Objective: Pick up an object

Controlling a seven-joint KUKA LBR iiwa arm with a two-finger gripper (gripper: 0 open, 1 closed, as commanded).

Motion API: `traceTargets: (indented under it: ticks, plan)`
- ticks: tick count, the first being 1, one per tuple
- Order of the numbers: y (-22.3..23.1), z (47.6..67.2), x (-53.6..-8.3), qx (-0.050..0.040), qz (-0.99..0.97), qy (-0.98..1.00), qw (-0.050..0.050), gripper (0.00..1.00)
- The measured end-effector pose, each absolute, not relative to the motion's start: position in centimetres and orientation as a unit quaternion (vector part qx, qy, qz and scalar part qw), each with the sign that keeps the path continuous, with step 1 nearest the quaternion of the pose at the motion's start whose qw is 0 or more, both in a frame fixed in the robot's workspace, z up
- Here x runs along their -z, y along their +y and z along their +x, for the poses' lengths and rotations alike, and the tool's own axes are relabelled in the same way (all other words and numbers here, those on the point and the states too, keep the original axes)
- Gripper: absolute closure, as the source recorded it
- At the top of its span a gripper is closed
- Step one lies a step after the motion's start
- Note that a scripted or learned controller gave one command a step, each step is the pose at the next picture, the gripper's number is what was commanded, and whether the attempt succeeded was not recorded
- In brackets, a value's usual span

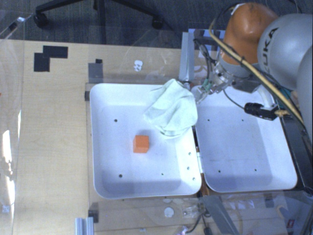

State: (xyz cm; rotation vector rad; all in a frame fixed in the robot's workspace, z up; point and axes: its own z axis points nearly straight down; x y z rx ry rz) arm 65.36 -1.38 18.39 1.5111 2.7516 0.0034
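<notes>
nearest the camera, toward the front of the left bin (105,180), an orange cube (141,144) sits flat on the floor, apart from every wall, so it looks open to a straight top-down grasp. further back, a white cloth (172,109) lies crumpled in the back right corner, draped over the rim between the left bin and the right bin (274,177); judged the likelier target, since the arm is closest to it. gripper (201,93) sits just beside the cloth's far edge, over the divider; cannot tell whether it is released or clenched, and no object shows in it. behind, partial lettering "kuk" reads on the grey arm (288,43).
</notes>
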Motion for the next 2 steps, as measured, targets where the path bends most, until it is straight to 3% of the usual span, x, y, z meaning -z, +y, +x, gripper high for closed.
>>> traceTargets:
  ticks: [1,2]
  plan:
    - [1.6,67.0,-28.3,-0.0019,0.453,0.892,0.003,1.0]
    - [-6.1,64.8,-32.8,-0.0009,0.511,0.86,0.002,1.0]
